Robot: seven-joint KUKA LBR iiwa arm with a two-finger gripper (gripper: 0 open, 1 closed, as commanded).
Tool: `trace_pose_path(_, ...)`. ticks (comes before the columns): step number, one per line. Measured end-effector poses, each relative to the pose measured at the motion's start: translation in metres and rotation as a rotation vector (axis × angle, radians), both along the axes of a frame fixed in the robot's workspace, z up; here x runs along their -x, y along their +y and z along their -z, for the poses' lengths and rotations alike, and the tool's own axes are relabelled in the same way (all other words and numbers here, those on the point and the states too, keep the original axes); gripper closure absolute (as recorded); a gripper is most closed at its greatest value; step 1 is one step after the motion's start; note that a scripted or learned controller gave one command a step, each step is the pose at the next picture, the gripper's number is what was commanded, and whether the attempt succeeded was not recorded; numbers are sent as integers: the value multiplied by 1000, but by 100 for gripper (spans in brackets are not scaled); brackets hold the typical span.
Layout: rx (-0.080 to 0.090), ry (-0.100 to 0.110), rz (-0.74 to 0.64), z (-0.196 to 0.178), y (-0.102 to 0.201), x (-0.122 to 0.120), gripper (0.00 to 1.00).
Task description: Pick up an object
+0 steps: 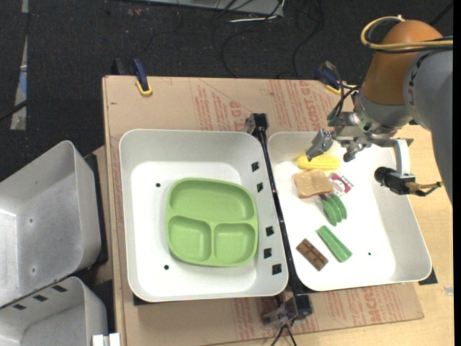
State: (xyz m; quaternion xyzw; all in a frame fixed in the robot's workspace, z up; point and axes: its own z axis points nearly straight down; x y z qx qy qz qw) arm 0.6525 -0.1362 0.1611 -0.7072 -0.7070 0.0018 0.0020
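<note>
Toy food lies scattered in the right bin (403, 251): a yellow corn cob (319, 163) near the back, a slice of bread (313, 184) just in front of it and touching it, a small pink-and-white packet (341, 184) beside the bread, a bunch of green beans (334, 209) below that, a green stick (335, 244) further forward, and a brown chocolate bar (312, 254) near the front edge; the gripper (337, 147) hangs over the back of this bin, right above the corn cob, its two fingers spread apart with nothing between them; the left bin (137, 193) holds a green divided plate (212, 221); both bins sit side by side on the brown tabletop (187, 99).
</note>
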Motion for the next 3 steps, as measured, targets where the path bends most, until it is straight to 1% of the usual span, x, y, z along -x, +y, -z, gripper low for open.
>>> trace_pose_path(1,0,2,-1,63,-1,-2,0)
trace_pose_path(2,1,-6,0,67,0,-3,0)
trace_pose_path(3,1,-7,-1,56,0,-4,100)
